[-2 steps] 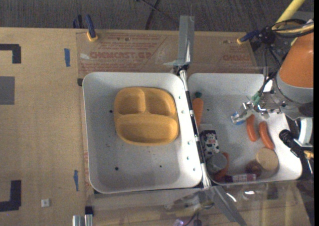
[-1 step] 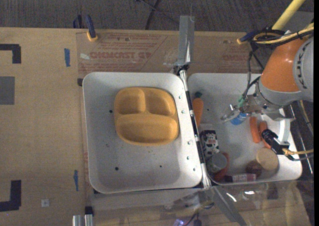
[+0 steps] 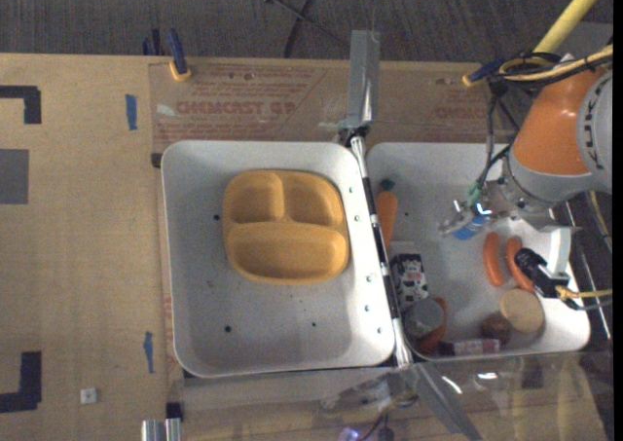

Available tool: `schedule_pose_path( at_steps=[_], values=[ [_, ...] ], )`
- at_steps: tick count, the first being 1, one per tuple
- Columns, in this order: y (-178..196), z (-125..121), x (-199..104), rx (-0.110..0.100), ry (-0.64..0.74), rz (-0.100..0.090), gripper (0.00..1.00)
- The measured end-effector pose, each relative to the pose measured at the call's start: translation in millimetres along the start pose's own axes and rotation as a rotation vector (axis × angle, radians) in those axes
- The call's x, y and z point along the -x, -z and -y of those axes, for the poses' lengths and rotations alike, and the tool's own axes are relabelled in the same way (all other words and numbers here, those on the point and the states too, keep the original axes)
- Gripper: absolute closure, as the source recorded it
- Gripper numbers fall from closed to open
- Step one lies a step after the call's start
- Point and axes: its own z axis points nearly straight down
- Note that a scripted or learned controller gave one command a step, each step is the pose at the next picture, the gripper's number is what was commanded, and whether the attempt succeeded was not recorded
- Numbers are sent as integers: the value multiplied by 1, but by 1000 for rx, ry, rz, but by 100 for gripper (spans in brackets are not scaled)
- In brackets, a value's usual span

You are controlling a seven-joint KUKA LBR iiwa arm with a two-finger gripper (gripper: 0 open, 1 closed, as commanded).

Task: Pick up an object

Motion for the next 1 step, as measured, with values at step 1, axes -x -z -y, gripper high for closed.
schedule_pose_path(
  at_steps=[1],
  values=[
    [131, -58, -51, -6, 70, -3, 100]
  ],
)
